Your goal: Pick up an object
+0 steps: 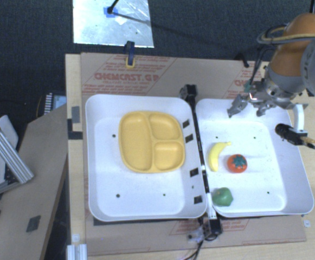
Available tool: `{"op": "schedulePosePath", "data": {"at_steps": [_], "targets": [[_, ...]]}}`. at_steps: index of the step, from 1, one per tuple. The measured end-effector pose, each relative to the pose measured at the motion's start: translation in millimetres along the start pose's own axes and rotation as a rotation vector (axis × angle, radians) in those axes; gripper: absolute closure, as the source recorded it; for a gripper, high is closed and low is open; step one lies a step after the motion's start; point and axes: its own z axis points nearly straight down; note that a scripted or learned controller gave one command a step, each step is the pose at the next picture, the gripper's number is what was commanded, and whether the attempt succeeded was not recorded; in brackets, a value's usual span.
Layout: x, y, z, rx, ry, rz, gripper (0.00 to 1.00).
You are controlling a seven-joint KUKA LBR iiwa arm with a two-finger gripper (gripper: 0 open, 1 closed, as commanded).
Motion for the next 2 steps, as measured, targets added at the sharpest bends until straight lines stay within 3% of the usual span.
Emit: {"op": "schedulePosePath", "data": {"at_steps": [1, 2], "targets": [[3, 6, 60, 0.001, 0.001, -0.004, 0.00], [4, 6, 82, -0.002, 0.000, -0.005, 0.00]]}}
